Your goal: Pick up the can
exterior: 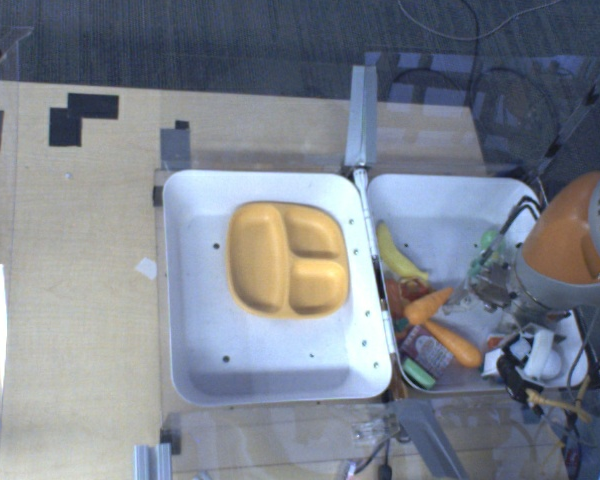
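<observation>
Against the right bin's (450, 200) near-left corner, the can (426, 347) lies on its side, touching two carrots (438, 320) below a banana (398, 256). Arm's gripper (486, 290) hangs over the bin's right half, apart from the can; its grip state cannot be determined. Left bin (195, 298) holds a yellow tray (285, 258).

A pale wooden bench (80, 298) carries two shallow white bins side by side, touching along a metal divider. The left bin (195, 368) and the right bin (435, 218) sit toward the right half of the bench. Black tape patches (80, 118) lie on the far left of the bench, and a small white scrap (146, 266) rests just left of the left bin.
</observation>
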Motion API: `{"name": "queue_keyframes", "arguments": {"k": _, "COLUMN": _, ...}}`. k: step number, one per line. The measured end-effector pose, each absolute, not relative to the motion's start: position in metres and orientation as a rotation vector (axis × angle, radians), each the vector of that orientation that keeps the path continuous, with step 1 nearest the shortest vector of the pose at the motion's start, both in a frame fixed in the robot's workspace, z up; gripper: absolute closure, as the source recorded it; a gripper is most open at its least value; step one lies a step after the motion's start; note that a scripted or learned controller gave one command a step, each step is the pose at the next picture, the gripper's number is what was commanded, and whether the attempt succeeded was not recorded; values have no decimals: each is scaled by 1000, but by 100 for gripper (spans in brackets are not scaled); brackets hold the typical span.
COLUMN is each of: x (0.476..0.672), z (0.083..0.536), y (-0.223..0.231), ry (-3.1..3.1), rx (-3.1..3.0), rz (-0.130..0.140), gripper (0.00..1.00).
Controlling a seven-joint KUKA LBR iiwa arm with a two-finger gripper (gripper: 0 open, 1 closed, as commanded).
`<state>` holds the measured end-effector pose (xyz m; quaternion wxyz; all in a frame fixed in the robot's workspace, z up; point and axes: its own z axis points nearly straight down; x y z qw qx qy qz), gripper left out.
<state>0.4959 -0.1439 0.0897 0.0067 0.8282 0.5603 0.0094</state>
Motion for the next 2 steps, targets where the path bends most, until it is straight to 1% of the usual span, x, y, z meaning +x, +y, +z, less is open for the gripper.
{"name": "queue_keyframes", "arguments": {"k": 1, "x": 502, "z": 93, "y": -173, "ry": 1771, "rx": 2615, "rz": 55, "gripper": 0}}
{"name": "queue_keyframes", "arguments": {"k": 2, "x": 493, "z": 161, "y": -150, "ry": 1794, "rx": 2578, "rz": 2, "gripper": 0}}
